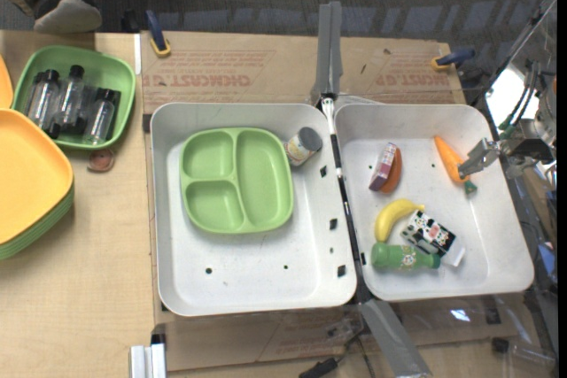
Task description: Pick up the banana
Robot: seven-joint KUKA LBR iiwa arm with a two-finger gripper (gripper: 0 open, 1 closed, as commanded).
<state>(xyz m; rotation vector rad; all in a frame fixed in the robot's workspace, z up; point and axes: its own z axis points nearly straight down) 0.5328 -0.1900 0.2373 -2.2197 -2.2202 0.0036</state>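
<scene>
In the right bin (496, 274), the banana (394, 217) lies just above a green bottle (403, 258). The end effector (483, 157) hovers near the carrot (449, 158); its grip cannot be told. Approach stage: it must move over the banana.

Banana (395, 216) in right bin (496, 279); divided plate (237, 181) in left bin (257, 288).

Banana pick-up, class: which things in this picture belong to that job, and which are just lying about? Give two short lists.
Belongs to the job:
banana
gripper
right bin, which holds the banana

Just lying about:
carrot
green bottle
black-and-white packet
red-brown packet
green divided plate
small can
green tray of vials
</scene>
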